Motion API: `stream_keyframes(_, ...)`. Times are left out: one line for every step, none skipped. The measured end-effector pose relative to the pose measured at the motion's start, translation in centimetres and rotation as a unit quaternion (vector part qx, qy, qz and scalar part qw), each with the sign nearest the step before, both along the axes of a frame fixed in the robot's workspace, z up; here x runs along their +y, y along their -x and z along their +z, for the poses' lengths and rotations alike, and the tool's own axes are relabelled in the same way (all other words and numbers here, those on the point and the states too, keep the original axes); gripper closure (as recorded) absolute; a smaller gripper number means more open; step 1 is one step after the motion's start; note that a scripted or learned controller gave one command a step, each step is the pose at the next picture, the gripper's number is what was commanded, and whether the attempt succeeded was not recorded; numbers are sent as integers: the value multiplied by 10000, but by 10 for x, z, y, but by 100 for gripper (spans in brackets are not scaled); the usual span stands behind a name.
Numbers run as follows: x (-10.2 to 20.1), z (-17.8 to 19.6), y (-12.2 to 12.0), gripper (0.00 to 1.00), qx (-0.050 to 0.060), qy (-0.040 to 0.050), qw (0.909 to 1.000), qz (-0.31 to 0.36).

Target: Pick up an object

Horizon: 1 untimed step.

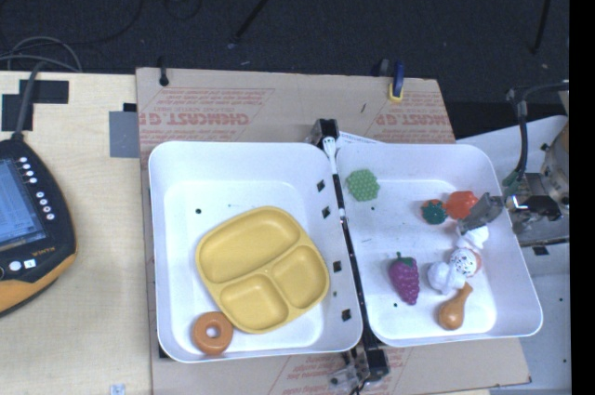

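The right bin [507,291] holds several small toys. A green bumpy ball [363,186] lies at its back left. A teal piece [433,213] and an orange-red piece [460,203] lie near the right wall. Purple grapes [403,279] sit in the middle, with a white toy [458,263] and an orange drumstick [453,308] to their right. My gripper [485,211] reaches in over the bin's right rim, low beside the orange-red piece and just above the white toy. I see nothing held in it.
The left bin [177,198] holds a yellow divided plate [262,268] and a brown donut [213,333] at its front left. A pendant with a screen [23,217] lies on the bench at far left. Cardboard [279,105] lies under both bins.
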<state>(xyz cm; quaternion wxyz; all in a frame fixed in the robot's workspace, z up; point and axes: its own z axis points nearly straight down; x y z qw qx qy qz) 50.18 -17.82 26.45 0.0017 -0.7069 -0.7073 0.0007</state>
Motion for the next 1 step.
stream_keyframes(22,260,26,0,-66,23,10000,2)
